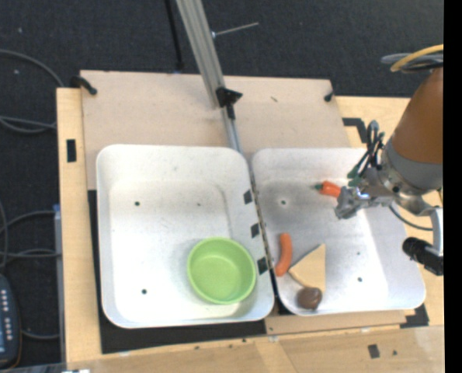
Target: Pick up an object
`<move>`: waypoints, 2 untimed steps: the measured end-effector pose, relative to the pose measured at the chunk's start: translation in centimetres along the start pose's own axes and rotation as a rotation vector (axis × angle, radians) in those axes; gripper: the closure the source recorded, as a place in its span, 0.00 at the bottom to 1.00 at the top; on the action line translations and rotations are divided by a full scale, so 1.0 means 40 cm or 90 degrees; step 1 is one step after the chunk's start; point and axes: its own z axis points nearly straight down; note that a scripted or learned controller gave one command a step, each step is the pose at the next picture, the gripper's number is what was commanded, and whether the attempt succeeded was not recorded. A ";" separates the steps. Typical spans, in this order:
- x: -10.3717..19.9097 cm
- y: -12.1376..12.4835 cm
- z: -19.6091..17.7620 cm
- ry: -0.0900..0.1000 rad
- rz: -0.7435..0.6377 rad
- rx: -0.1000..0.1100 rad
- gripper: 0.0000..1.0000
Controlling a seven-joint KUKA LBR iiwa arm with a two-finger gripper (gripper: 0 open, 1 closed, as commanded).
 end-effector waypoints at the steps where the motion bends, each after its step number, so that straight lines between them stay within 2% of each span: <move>1: -0.001 0.003 -0.020 0.001 0.000 0.003 1.00; 2: 0.142 0.061 -0.034 0.002 -0.003 0.004 1.00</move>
